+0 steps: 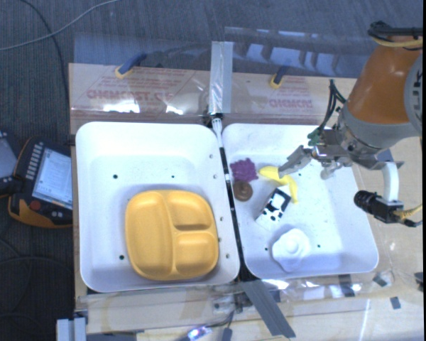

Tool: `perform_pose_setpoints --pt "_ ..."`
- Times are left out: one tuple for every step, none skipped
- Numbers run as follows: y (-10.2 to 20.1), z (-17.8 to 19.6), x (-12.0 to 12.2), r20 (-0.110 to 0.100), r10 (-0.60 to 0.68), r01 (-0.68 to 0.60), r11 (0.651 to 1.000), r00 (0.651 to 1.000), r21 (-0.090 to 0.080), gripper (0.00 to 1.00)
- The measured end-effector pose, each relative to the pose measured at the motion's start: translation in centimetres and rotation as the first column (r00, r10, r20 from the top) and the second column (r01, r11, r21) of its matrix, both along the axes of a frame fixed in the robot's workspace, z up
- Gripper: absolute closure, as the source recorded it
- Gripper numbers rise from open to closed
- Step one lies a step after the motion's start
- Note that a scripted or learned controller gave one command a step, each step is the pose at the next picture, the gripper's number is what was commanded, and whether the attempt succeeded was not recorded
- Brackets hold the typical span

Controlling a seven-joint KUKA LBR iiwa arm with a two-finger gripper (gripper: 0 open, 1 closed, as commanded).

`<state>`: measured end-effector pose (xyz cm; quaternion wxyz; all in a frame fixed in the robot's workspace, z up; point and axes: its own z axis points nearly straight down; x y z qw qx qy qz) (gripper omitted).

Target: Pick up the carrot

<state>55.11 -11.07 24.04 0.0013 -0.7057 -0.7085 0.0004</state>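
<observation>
Gripper [296,163] hangs just right of the toy banana [280,177]; whether it is open or holding anything cannot be told. Carrot position cannot be told. Expect 1 light, stiff, smooth item; grasp across mid-length.

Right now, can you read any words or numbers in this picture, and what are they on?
Red printing on the board behind the left bin: too blurred to read.
Red printing on the board behind the right bin: also blurred.
Screen of the handheld controller on the floor: too small to read.
Black and white carton in the right bin: pattern, no readable words.
</observation>
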Motion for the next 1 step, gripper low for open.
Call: perform_pose_setpoints --pt "3.48 -4.63 -2.39 -0.003 -0.369 0.369 0.93 0.93 -0.001 0.0"
